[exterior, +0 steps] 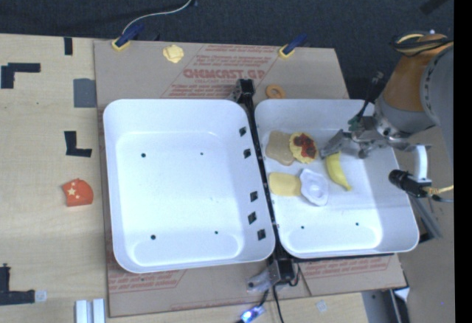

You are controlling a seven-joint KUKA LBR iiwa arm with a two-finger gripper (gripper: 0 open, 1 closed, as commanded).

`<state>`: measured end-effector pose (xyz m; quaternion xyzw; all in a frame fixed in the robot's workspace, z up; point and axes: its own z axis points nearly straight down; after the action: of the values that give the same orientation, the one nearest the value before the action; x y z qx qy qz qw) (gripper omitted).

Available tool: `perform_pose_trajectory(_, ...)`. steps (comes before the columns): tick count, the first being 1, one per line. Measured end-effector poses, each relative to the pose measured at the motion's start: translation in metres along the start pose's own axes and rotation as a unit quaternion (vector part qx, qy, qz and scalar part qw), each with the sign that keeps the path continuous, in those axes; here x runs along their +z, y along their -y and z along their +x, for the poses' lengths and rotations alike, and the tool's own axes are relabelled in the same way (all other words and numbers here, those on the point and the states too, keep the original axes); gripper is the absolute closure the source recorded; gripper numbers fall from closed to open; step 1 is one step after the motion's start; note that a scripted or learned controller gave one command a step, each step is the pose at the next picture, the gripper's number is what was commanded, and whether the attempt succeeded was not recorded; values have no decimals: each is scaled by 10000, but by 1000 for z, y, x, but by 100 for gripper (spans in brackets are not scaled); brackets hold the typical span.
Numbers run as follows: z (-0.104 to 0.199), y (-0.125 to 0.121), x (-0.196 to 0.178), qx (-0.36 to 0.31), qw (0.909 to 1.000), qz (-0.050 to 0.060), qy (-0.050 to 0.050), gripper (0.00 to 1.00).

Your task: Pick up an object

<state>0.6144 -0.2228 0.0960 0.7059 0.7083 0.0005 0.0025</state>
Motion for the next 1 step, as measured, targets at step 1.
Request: perform_pose_trajectory(1,0,-48,-7,1,10000,5,-11,100)
